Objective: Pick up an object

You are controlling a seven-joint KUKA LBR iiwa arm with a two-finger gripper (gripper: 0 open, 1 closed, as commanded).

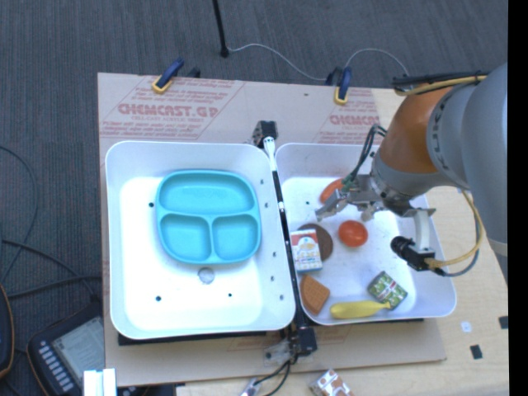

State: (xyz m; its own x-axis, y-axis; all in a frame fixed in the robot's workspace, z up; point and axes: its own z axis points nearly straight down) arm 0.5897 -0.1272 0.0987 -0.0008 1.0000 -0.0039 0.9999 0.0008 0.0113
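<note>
- The jaws (351, 207) hang low in the right bin (429, 304); their fingers spread apart, holding nothing visible between them.
- A red tomato (353, 234) lies just below the jaws, close to them; an orange-red piece (332, 190) sits just to their left, partly hidden by a finger.
- Further down-left of the jaws: a small red-and-white carton (306, 250) leaning over a dark brown disc (322, 236), then a tan biscuit-like piece (313, 294).
- Below the jaws near the bin's front wall: a yellow banana (360, 309) and a green packet (386, 289), touching or nearly so.
- Well left of the jaws, the left bin (140, 304) carries a blue divided plate (209, 217).
- Both bins rest on a brown board (148, 110) clamped at its far edge, over dark grey carpet.
- The arm (437, 139) comes in from the right, orange band above the wrist, bent down toward the jaws.
</note>
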